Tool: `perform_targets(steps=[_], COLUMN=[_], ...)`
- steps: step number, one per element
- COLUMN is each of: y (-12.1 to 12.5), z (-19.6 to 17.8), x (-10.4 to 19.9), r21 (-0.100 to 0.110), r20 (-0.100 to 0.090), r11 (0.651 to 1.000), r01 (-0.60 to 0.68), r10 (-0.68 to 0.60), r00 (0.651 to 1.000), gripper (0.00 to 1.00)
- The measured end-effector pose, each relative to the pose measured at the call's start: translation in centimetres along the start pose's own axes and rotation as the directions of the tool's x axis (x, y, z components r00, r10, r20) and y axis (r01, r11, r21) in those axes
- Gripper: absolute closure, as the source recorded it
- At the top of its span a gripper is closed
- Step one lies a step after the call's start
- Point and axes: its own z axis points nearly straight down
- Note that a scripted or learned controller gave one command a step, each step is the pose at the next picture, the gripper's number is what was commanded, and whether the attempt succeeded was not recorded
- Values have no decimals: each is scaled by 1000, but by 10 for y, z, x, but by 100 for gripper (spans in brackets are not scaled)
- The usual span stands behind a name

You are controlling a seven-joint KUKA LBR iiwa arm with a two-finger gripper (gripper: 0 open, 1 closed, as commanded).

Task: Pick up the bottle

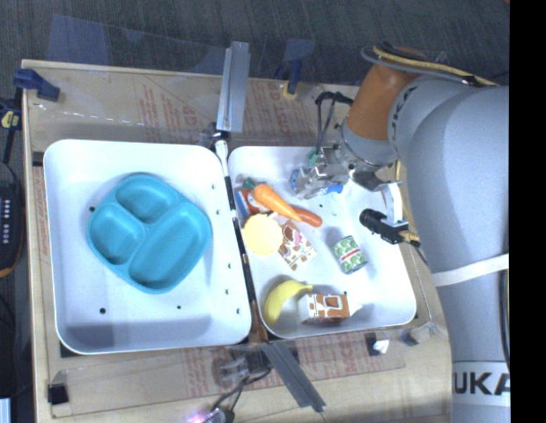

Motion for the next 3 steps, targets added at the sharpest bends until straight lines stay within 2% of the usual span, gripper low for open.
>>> perform_targets(steps=[1, 2, 3], y=[0, 1, 1], z=[0, -11, -10], x=[1, 2, 2], r21=[2, 3, 3], r20=[-2, -3, -3], r11=[1000, 1000, 1000], r01=[1, 6, 6], r10=[-1, -6, -6], r00=[1000, 1000, 1000], gripper=[0, 100, 0])
